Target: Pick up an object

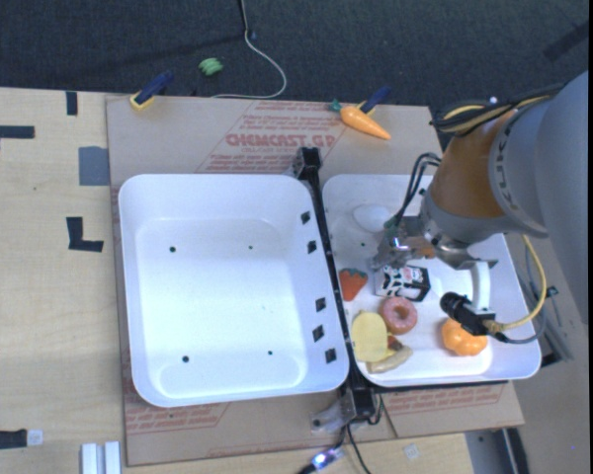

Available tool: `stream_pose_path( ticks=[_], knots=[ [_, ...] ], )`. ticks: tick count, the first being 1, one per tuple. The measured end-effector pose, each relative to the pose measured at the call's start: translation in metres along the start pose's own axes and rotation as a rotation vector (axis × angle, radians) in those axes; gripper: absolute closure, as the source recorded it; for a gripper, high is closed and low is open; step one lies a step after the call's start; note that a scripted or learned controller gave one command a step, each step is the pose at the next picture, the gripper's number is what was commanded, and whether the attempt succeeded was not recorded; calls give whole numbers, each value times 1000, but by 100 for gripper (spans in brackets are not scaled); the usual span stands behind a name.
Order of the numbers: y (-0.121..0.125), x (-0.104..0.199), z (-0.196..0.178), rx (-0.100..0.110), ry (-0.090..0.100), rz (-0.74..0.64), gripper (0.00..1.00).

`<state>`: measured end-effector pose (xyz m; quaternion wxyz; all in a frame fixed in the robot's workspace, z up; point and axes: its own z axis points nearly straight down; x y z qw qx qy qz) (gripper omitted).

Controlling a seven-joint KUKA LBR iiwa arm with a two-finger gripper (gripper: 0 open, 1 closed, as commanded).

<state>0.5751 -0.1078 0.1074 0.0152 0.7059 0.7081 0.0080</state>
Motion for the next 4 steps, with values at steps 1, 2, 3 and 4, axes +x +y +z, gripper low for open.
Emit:
stream_pose_path(
  ticks=[1, 2, 3, 4],
  knots=[
    [-4, -38, 13, 30, 8, 4, 100],
    [76, 37, -81, 22, 10, -7, 100],
    [71, -5, -109, 31, 9, 3, 100],
    [66, 111, -73, 37, 14, -9, 100]
  ],
)
